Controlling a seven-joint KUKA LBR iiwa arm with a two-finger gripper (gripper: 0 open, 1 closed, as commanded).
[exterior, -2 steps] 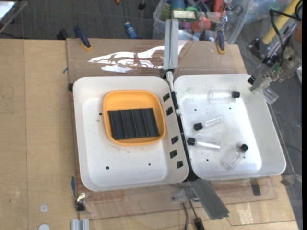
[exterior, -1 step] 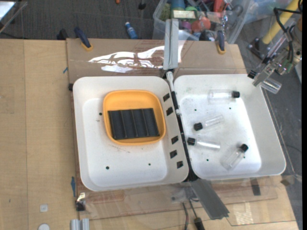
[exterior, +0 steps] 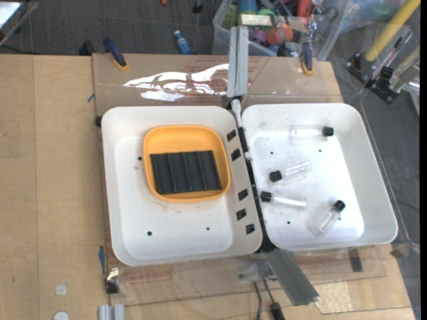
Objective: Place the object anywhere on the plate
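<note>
Left bin (exterior: 127, 242): holds orange plate (exterior: 183, 134), set toward the far-right part; bare white floor along near and left edges.
Plate: rounded-square, raised rim; right rim close to the bins' shared edge.
Black ridged block (exterior: 185, 172): lies flat on plate, inside the rim on all sides, nearest the near rim.
Right bin (exterior: 373, 179): four clear vials w/ black caps – prob. empty, hard to tell.
Vials: far one (exterior: 308, 132), two mid-left (exterior: 288, 172) (exterior: 283, 199), one near-right (exterior: 328, 217), all apart from each other and off the walls.
Gripper: opening and hold – can't tell.
</note>
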